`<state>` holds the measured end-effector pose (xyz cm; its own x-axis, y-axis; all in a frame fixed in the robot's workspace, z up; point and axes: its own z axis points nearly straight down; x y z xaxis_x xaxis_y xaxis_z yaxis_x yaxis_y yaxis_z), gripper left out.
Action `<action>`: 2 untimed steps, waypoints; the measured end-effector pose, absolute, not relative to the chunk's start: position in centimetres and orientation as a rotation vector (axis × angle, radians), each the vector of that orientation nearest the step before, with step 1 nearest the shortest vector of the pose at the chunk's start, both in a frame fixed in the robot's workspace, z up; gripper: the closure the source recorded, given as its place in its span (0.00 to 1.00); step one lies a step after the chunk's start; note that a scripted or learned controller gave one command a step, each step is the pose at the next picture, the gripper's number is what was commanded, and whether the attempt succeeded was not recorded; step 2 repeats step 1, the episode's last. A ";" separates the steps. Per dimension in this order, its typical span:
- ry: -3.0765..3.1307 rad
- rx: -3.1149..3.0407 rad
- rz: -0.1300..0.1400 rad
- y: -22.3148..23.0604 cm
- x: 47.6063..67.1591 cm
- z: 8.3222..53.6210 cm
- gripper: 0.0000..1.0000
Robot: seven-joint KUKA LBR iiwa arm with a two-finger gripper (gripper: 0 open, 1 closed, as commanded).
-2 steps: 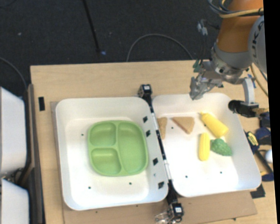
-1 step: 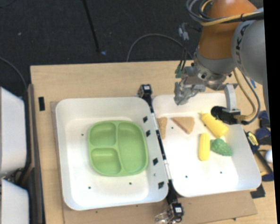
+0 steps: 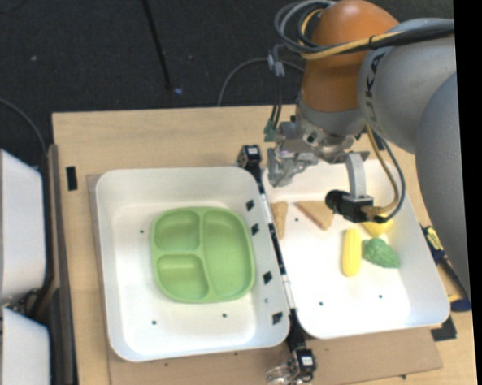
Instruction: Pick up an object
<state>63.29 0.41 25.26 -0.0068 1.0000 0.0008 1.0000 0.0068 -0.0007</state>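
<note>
**Arm parked over the right bin, toy food scattered below**

Looking down from the overhead camera: two shallow white bins sit side by side on a wooden bench point(image 3: 75, 141). The left bin point(image 3: 119, 195) has a green divided plate point(image 3: 202, 253) lying flat in it, three compartments, roughly centered.

The right bin point(image 3: 370, 310) is where the stuff to grab is. There's a yellow corn cob point(image 3: 351, 252) lying more or less lengthwise, and right next to it on its right a green leafy piece point(image 3: 381, 254), looks like lettuce or broccoli, touching or very nearly. Just above that a yellow bit point(image 3: 380, 225) peeks out, can't tell what it is. Further left, two tan wedge-shaped pieces: one point(image 3: 281, 218) right by the wall between the bins, the other point(image 3: 316, 214) just beside it.

The arm point(image 3: 413, 79) comes in from the right, orange band on top, and the gripper point(image 3: 287, 167) hangs over the upper left corner of the right bin, above the tan wedges. Honestly can't tell if the fingers are open or closed, it's a jumble of grey metal from this angle. Nothing visibly between them. A black part point(image 3: 347, 204) with cables hangs off the wrist near the corn.
</note>
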 end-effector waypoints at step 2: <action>-2.226 -2.215 0.002 5.0 63.4 24.1 1.00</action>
